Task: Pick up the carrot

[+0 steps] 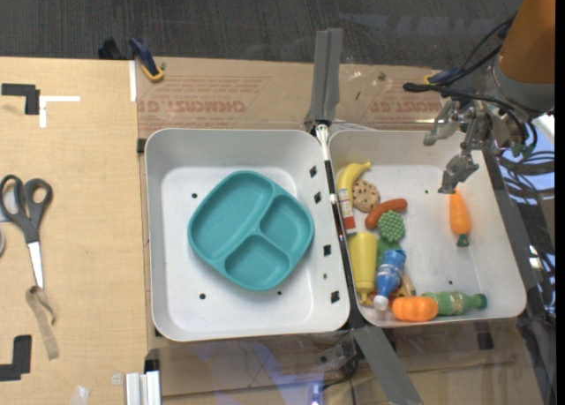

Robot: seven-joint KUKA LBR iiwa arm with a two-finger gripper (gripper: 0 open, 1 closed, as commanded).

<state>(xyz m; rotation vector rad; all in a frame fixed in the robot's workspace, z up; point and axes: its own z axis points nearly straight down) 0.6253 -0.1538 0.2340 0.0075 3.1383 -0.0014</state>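
The carrot (459, 215) lies in the right bin (505, 244) just below the gripper (456, 172); whether that's gripping anything, I can't tell

Lighting is even and fairly bright, seemingly from overhead. White bins (159, 244) are near blown-out on the floors, with little texture left. Shadows are soft and short: a faint one under the teal plate (252, 229) along its lower edge, another along the inner bin walls. Mild sheen on the cardboard (229, 103) behind the bins, maybe tape or film, hard to say. Top of frame goes dark over the grey floor. The orange arm section (534, 33) at upper right is soft, out of focus. Gripper (459, 169) is slightly blurred. A bluish-purple glare spot sits at the bottom centre edge. Small items look pixelated.
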